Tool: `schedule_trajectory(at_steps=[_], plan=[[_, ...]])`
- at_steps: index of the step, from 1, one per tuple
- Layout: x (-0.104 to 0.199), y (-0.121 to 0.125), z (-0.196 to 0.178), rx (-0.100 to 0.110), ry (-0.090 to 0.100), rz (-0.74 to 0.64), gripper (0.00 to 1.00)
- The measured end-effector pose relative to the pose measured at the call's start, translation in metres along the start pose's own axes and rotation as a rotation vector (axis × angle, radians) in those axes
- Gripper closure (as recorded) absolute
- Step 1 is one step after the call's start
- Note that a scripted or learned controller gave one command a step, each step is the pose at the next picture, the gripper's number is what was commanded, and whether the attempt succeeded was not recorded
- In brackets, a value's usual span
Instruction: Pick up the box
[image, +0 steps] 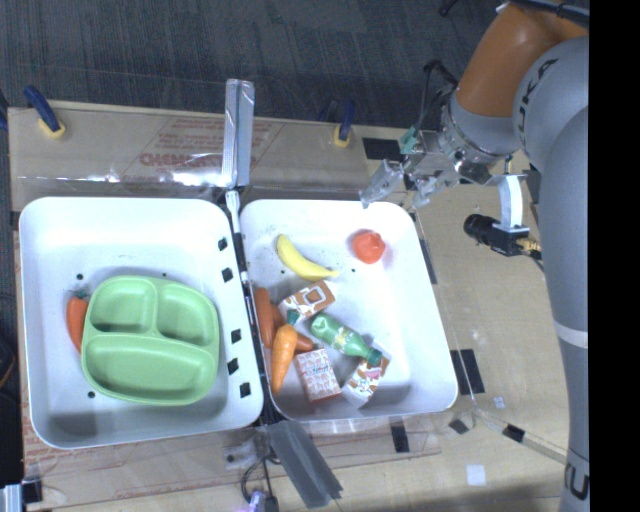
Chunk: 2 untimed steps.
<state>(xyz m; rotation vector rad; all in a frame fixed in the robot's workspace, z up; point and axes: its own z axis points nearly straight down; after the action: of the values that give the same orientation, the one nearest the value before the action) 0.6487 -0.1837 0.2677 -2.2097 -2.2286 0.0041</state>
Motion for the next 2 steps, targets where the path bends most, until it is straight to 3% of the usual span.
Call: schedule_trajectory(at_steps=[1,2], plan=[[0.0017,0.0008,-0.0106,0.002,0.0,-0.007,1.0],[0.002,0.0009,-0.0104,0.002,0.0,-0.008,0.0]])
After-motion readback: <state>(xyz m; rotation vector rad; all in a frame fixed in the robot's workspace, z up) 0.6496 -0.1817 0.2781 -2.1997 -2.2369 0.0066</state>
